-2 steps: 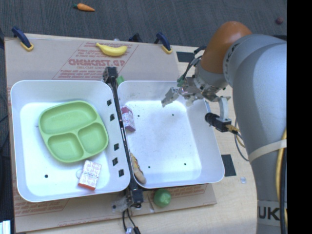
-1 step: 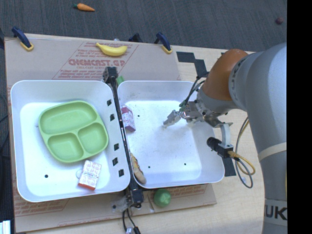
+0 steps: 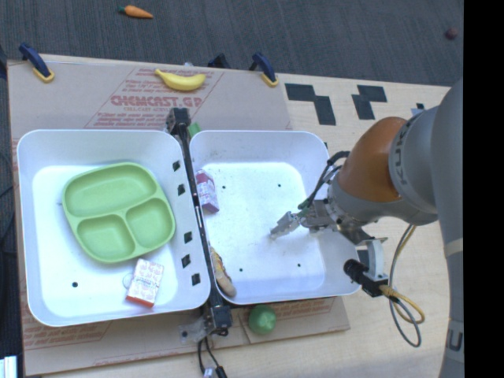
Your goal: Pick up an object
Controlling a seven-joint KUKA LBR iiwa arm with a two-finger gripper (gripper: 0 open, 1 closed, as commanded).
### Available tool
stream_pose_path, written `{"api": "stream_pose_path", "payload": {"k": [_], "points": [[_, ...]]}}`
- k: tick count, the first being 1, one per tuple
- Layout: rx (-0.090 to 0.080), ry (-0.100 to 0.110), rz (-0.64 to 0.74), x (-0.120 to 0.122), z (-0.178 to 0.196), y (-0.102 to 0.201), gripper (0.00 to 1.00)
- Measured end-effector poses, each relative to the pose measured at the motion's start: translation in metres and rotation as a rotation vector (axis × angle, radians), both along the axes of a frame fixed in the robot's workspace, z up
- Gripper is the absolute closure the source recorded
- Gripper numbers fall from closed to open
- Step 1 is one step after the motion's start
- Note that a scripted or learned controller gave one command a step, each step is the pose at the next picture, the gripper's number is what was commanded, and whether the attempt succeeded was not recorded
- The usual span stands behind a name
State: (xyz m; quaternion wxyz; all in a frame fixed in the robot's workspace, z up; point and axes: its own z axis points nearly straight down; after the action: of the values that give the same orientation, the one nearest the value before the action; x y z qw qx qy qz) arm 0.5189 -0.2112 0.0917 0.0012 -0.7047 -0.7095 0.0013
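Observation:
My gripper [image 3: 280, 228] hangs low over the middle-right of the right bin [image 3: 260, 144], pointing left, and no object lies by its tip. A pink-and-white packet [image 3: 206, 190] lies against that bin's left wall. A tan, peanut-like item [image 3: 221, 276] rests in its near-left corner. In the left bin [image 3: 31, 235] sit a green divided plate [image 3: 118, 211] and a small red-and-white box [image 3: 145, 282].
A yellow banana [image 3: 181, 78] lies on the cardboard behind the bins. A green ball [image 3: 262, 319] rests in front of the right bin. An orange carrot [image 3: 138, 11] is on the floor far back. The arm's orange band [image 3: 378, 160] overhangs the right bin's right wall.

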Motion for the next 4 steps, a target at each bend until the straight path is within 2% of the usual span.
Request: {"api": "stream_pose_path", "payload": {"k": [1,2,3,4], "points": [[0.001,-0.002,-0.001,0.061,0.000,0.001,0.00],[0.001,-0.003,-0.002,0.138,0.001,0.001,0.00],[0.002,-0.002,0.003,0.139,0.011,0.002,1.00],[0.002,-0.001,0.005,0.139,0.011,0.002,0.00]]}}
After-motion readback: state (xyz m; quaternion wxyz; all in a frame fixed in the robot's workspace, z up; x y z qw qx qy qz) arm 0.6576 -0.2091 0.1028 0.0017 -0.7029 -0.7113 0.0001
